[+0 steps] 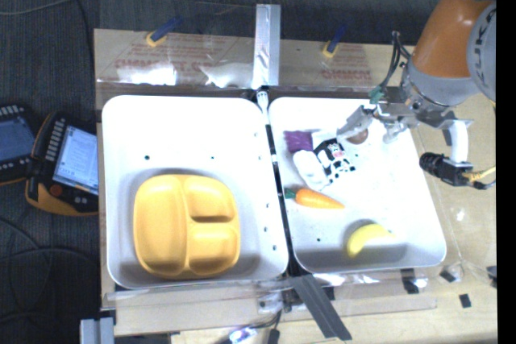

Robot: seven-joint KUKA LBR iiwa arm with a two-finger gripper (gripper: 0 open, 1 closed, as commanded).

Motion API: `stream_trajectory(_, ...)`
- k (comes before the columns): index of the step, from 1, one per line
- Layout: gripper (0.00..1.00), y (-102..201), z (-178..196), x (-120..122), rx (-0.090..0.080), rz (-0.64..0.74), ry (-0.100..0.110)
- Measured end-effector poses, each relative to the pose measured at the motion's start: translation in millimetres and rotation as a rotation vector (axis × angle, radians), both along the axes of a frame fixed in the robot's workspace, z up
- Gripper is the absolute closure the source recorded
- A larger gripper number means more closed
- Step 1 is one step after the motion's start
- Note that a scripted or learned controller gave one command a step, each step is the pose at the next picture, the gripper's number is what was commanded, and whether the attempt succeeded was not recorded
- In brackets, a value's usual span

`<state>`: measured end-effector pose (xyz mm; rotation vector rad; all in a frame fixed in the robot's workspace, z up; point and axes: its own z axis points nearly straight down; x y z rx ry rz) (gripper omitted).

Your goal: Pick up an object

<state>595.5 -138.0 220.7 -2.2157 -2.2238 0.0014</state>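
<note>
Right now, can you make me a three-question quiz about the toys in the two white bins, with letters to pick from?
1. Where is the yellow tray?
A. in the left bin
B. in the right bin
C. on the floor

2. What colour is the toy beside the carrot, near the right bin's front edge?
A. blue
B. yellow
C. green

3. How does the carrot lie?
A. standing on its tip
B. flat on the bin floor
C. on top of the yellow tray

Answers:
1. A, the tray sits on the left bin's floor.
2. B, the banana is yellow.
3. B, the carrot lies on its side in the right bin, apart from the gripper.
</note>
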Motion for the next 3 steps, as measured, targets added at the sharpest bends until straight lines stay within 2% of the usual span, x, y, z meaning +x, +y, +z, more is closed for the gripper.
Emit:
stream_trajectory(1,0.0,19.1,-127.2,-18.6,-0.001,-0.074,-0.002)
stream_trajectory(2,0.0,35.8,-131.5,65.5,0.001,-0.049,0.039)
stream_trajectory(3,0.0,25.0,-128.4,-16.3,-0.002,0.028,-0.004)
